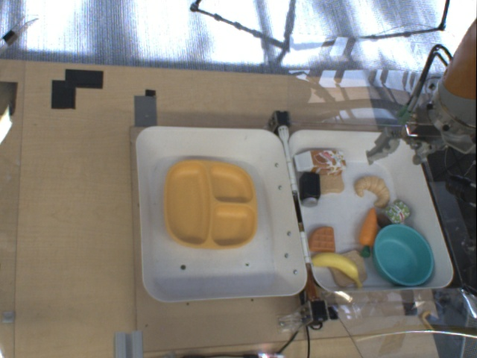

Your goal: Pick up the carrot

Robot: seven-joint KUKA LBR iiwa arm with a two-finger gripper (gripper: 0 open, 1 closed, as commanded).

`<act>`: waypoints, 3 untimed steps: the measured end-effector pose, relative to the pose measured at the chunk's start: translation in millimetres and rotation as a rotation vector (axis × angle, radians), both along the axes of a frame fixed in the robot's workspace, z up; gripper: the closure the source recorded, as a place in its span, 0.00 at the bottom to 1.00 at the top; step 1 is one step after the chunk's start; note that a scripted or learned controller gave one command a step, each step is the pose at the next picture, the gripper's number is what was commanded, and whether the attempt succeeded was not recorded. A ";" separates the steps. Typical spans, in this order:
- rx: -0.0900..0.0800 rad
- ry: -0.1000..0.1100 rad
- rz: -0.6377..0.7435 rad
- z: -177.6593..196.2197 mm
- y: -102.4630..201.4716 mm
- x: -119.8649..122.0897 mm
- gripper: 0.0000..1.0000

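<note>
carrot (368, 227) lies in the right bin (421, 171), toward its lower middle, tilted slightly, with its top end near a small green-and-white item (397, 212) that is too small to identify. its lower end sits just beside the teal bowl (403, 255). a croissant (373, 188) rests above it, and a banana (337, 264) lies at the bin's near edge, partly over a pale object that is hard to make out. a waffle (323, 239) sits just above the banana. the end effector (400, 145) hangs over the bin's upper right corner, well apart from the carrot; its fingers look spread, with nothing between them. much of the arm is cut off at the right edge. the left bin (156, 274) holds a yellow divided plate (210, 203). both bins rest on the wooden surface (67, 222).
</note>
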State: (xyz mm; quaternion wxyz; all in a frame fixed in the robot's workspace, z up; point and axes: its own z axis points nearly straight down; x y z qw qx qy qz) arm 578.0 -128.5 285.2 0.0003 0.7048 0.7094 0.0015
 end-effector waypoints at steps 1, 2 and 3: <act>0.004 0.015 0.081 -145.1 5.5 -39.0 0.00; 0.002 -0.004 0.156 -196.4 -11.1 -43.6 0.00; 0.006 -0.010 0.159 -184.1 -8.5 -40.3 1.00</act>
